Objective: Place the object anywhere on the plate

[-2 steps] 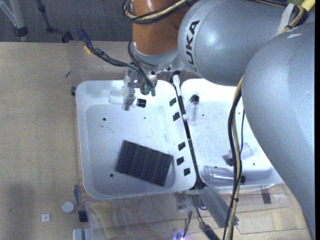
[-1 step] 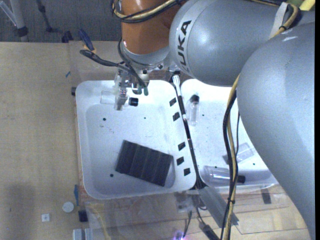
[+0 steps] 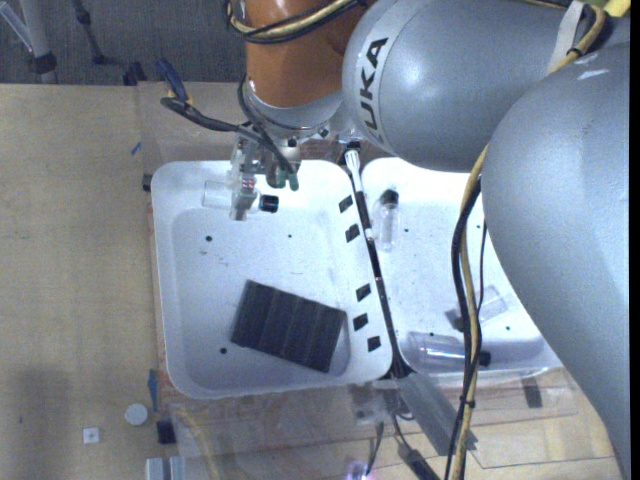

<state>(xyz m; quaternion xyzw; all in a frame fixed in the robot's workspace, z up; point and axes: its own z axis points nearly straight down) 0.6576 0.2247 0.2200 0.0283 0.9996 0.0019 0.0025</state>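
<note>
Camera view: arm (image 3: 440, 78) comes in from the right, orange band (image 3: 290, 38) sits above the far end of the left bin (image 3: 165, 268). Gripper (image 3: 262, 180) hangs over that bin's far-left corner, pointing down, close to the floor of the bin. Can't tell if the tool is clenched or released, it's too small and cluttered with cabling there. Nothing visibly grasped.

Small black object (image 3: 268, 204) is in the left bin, far end, just beside the gripper on its near-right side. Whether the two are touching is not resolvable. It looks to be lying on the bin floor.

Dark ridged plate (image 3: 289, 325) is a flat rectangular slab in the same bin, near-right part, turned slightly off square to the walls. It is well apart from the black object, with bare white floor between them.

A clear blurry piece (image 3: 215, 196) sits at the far-left wall, just left of the gripper.

Right bin (image 3: 430, 228): a clear tube-like item (image 3: 385, 218) lies at the far-left, next to the shared rim. Another clear item (image 3: 440, 349) lies at the near edge. Much of this bin is hidden behind the arm body.

A black cable (image 3: 368, 238) runs along the rim between the bins.

Wooden bench (image 3: 70, 268) has a small round disc (image 3: 135, 414) near the left bin's near-left corner
</note>
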